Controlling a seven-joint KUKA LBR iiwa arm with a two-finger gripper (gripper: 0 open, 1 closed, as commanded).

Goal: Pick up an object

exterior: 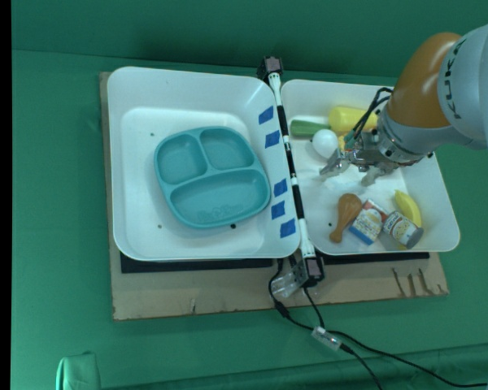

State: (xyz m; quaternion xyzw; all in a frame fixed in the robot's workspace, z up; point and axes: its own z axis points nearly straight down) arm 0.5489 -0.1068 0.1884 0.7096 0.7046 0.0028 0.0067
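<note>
My gripper [351,171] hangs low over the middle of the right bin [446,232], its fingers spread open with nothing between them. A white egg [324,142] lies just to its upper left. Behind that are a yellow toy food [346,119] and a green one [306,126]. In front of the gripper lie a brown drumstick [346,216], a small blue and white carton [365,225], a can [401,230] on its side and a yellow banana [407,206]. The arm hides the bin's back right part.
A teal divided plate [211,177] sits in the left bin [130,218]. A divider rail with blue tape marks [286,161] runs between the bins. Cables [333,344] trail off the bench front onto the green cloth.
</note>
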